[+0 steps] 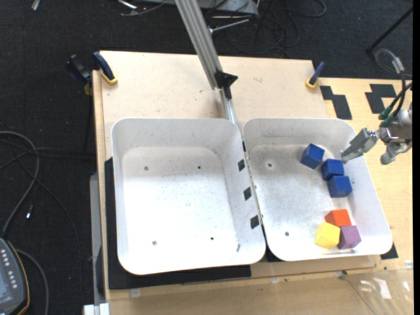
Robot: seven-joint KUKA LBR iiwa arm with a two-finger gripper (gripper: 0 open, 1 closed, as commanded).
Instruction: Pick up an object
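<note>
Gripper (375, 147), fingers spread and holding nothing, at the right bin's (289, 248) far-right rim; three blue cubes (333, 168) just left; orange, yellow, purple cubes (327, 235) near-right

- Arm: cut off by the right edge; just the gripper (374, 148) and a short stretch behind it show.
- Gripper: small and blurred; finger spacing too unclear to judge.
- Orange cube (339, 217), below the gripper: lower part covered by the yellow cube (327, 235) and purple cube (350, 236) in front of it.
- Dark device (12, 281), far left of the gripper and lower: cut by the left and bottom edges; kind cannot be told.
- Surface (197, 84): its near edge is largely covered by the bins.
- Clear sheet (380, 294), below the gripper: cut by the bottom edge.
</note>
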